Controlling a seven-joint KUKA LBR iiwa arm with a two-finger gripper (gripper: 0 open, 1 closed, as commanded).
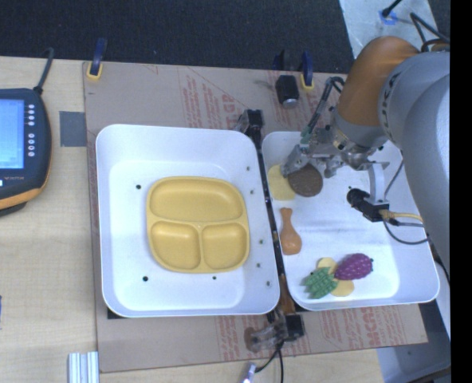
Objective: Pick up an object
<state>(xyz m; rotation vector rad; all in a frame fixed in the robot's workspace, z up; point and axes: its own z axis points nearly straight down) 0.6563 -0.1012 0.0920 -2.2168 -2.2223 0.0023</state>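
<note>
My gripper (305, 163) hangs low over the far left part of the right bin (411, 290). A round brown object (306, 183) lies right under it, touching or nearly touching the gripper. A pale yellow flat piece (279, 184) sits just left of the brown object against the bin wall. An orange-brown drumstick-shaped piece (289, 232) lies below them. Near the bin's front lie a purple grape bunch (354, 266), a green item (319, 282) and a small yellow item (341, 289).
The left bin (116, 214) holds a yellow divided plate (198, 223). A teach pendant (9, 148) lies on the bench at the far left. The arm's grey body (419, 134) covers the right bin's far right corner. Clamps (288, 88) stand behind the bins.
</note>
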